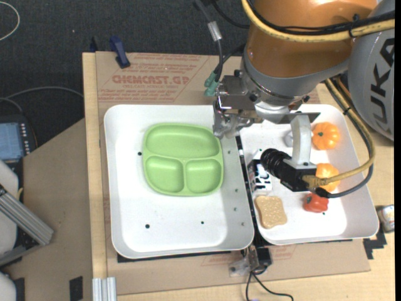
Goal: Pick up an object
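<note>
Green plate point(183, 157) lay in the left bin point(125, 218). My tool point(225, 121) hung above the rim between the bins; whether apart or together, I could not tell. Toast point(271, 211) lay flat in the right bin point(351, 215); I judged centring squarely overhead best before descending.

A brown cardboard sheet point(150, 74) lies on dark carpet point(56, 17).

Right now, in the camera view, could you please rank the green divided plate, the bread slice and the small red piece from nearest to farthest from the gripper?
From the gripper, over the back of the divide between the bins:
1. green divided plate, in the left bin, right beside it.
2. bread slice, in the right bin, towards the front.
3. small red piece, same bin, farther right.
</note>
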You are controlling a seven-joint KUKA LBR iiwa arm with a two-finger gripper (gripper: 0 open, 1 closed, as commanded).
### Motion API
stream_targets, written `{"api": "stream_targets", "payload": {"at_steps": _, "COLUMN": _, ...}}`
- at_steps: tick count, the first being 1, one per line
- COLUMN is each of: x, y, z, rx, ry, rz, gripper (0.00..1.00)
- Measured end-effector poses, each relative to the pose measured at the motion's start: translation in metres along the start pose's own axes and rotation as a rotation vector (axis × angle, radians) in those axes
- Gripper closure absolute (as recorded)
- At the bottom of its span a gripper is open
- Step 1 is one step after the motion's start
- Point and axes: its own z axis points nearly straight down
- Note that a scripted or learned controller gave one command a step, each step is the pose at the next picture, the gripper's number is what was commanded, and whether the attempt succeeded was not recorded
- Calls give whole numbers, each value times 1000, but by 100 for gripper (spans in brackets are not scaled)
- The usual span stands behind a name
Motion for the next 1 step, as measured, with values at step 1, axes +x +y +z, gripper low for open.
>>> {"api": "stream_targets", "payload": {"at_steps": 1, "x": 1, "y": 1, "z": -10, "rx": -2, "ry": 0, "rz": -1, "gripper": 100}}
